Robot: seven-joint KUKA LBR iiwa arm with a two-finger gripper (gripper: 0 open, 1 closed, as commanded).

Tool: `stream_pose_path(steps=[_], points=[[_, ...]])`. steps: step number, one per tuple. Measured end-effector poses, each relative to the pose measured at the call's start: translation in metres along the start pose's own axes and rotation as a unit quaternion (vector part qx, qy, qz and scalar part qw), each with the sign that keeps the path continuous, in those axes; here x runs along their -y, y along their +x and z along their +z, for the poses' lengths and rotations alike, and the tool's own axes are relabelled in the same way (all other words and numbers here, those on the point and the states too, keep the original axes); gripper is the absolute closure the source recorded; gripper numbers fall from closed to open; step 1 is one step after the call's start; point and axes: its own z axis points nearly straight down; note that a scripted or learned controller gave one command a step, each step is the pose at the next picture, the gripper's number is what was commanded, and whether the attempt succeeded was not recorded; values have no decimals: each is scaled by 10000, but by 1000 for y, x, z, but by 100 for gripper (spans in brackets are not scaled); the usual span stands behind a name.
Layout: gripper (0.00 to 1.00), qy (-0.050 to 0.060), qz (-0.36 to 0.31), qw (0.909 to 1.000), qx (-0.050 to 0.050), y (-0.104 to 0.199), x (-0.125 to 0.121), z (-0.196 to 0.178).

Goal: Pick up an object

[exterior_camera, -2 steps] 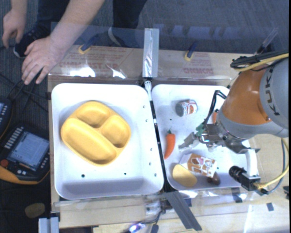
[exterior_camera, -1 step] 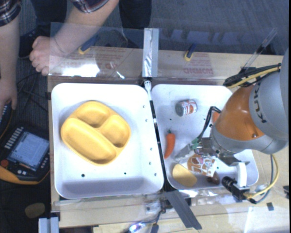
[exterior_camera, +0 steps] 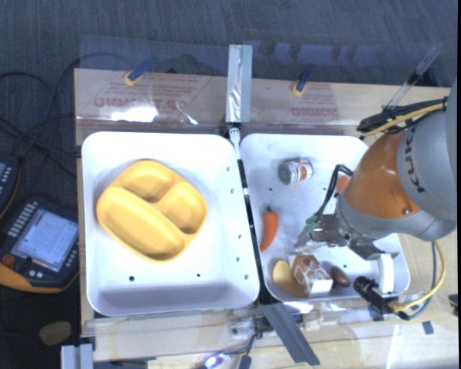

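Two white bins: the left bin holds one yellow divided plate; the right bin holds one can, one carrot, one small box.

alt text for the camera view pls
A grey and orange robot arm reaches into the right bin, its gripper above a small box, near a carrot and can; the left bin holds a yellow tray.

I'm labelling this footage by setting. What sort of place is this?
Probably a robotics lab test bench: a grey arm reaches over two white bins holding toy food like a carrot, with control pendants and cables on the carpet.
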Motion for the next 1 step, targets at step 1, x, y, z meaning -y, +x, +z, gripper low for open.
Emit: stream_pose_path(steps=[1], points=[[0,4,-1,10000,0,0,0,0]])
